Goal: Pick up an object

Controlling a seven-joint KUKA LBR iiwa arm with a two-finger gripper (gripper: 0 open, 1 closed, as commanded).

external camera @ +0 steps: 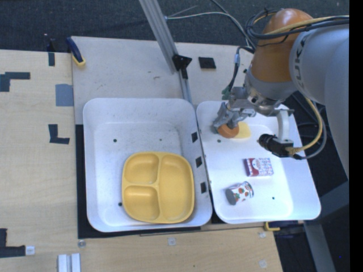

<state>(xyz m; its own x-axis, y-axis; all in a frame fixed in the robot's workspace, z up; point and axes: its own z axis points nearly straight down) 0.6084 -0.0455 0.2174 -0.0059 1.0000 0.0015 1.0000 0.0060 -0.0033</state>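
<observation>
Directly under the gripper [228, 123] (jaw state I cannot tell) sits a small orange object [228, 131], likely light, rounded, best pinched across its middle.

Landmark = divided plate [158, 187]: it sits in the left bin [102, 123], toward that bin's near edge. Right of the plate, past the shared rims, is the right bin [295, 200]; in it a small can [239, 192] lies on its side nearest the plate, a flat packet [258, 166] sits just right of and behind the can. Farther behind and right of the plate, at that bin's far end, my gripper [228, 122] is down over a round object [228, 131], with a flat piece [243, 131] touching it on the right.
</observation>
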